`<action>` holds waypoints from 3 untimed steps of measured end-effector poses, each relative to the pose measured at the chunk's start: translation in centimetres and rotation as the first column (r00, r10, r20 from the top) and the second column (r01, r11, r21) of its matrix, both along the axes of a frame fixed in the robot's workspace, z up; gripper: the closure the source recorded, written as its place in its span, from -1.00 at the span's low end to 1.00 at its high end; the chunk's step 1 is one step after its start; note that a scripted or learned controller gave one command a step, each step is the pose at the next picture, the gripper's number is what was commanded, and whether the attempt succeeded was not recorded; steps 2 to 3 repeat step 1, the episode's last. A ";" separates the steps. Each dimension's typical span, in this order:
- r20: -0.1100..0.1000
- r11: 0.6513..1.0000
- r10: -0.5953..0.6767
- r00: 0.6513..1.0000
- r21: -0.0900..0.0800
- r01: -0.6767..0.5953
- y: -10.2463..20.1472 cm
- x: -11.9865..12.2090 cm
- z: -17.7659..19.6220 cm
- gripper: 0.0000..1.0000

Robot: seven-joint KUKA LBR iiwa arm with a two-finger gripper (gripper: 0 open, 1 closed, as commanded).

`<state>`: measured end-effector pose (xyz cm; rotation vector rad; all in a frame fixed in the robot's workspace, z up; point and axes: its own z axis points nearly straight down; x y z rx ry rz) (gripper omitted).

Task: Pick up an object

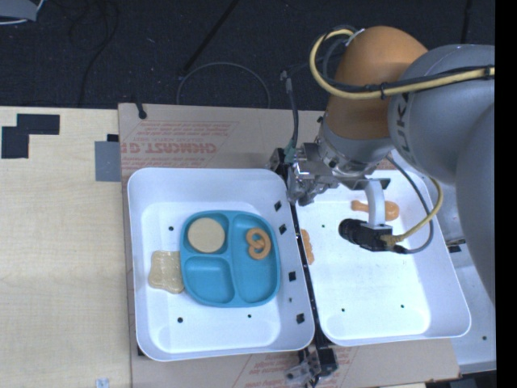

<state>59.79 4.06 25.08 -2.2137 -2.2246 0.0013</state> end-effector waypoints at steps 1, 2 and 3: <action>0.000 1.000 0.000 1.000 0.000 0.000 5.5 0.9 0.1 1.00; 0.000 1.000 0.000 1.000 0.000 0.000 5.5 0.9 0.1 1.00; 0.000 1.000 0.000 1.000 0.000 0.000 5.5 0.9 0.1 1.00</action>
